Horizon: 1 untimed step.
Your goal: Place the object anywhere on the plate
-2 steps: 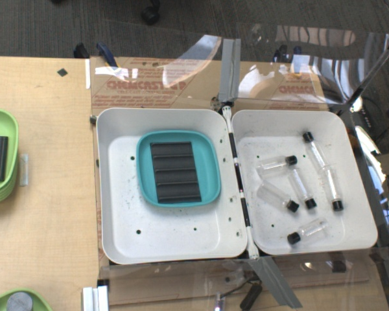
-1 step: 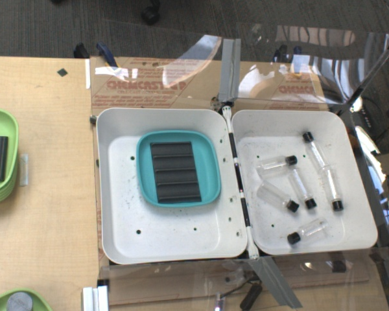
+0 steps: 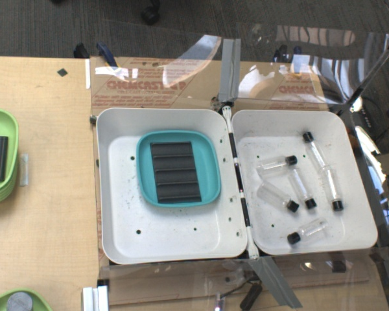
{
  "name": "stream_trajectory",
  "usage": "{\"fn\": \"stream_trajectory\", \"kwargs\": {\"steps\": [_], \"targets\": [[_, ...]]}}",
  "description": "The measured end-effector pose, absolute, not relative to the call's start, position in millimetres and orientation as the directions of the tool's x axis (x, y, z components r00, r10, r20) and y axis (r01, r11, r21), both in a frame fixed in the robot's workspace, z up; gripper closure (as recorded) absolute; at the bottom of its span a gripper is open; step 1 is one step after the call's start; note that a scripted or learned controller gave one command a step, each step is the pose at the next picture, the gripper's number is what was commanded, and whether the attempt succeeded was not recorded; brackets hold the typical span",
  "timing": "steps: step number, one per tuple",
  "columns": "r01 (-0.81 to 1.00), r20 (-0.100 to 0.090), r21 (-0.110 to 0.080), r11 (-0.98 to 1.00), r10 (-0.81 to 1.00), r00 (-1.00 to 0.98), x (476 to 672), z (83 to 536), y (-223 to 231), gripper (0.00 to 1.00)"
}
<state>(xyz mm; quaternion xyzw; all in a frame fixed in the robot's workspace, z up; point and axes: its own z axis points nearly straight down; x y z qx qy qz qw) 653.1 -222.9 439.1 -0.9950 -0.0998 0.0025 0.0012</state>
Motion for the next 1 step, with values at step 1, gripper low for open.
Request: {"fn": "stream_trajectory", "kwargs": {"steps": [1], "targets": [[0.198,-0.004,-0.003,-0.980,0.198,0.980,653.1,439.3,-222.9,0.00]]}}
